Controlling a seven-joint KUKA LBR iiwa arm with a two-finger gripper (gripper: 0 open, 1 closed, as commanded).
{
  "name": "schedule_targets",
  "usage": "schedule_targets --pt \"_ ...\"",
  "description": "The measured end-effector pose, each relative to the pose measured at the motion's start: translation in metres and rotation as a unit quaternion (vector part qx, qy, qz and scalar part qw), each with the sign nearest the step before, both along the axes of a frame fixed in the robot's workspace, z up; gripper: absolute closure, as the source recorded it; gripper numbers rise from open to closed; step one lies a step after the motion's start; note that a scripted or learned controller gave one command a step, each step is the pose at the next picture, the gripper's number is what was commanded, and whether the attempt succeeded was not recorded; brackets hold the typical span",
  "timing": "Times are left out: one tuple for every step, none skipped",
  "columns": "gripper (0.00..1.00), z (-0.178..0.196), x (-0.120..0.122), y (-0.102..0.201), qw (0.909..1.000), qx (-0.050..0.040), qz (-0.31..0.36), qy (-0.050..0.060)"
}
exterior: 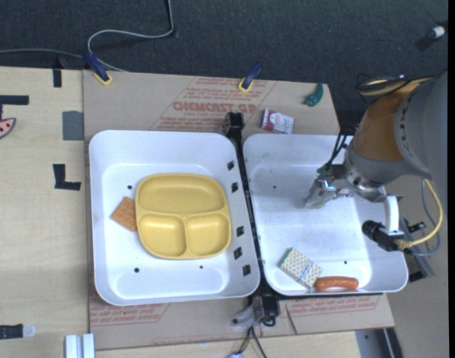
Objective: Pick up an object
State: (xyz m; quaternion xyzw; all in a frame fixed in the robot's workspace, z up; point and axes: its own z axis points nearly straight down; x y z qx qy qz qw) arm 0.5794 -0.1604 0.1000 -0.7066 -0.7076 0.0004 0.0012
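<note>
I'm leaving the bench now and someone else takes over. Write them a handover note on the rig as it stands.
Claw: low in the right bin, over a bare patch of floor, nothing seen in it; open or shut can't be told from this view.
Right bin: checkered packet and orange sausage-like piece near the front edge.
Left bin: yellow divided plate, with a brown cracker partly under its left side.
Done: nothing picked up.
Left: grasp and lift one object.
</note>
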Motion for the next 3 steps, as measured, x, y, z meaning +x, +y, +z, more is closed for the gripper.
schedule_targets --pt "1.0 0.01 0.0 0.0 1.0 -0.0001 0.001 0.0" --pt "1.0 0.019 0.0 0.001 1.0 0.0004 0.001 0.001" --pt "1.0 0.028 0.0 0.002 1.0 0.001 0.001 0.001"
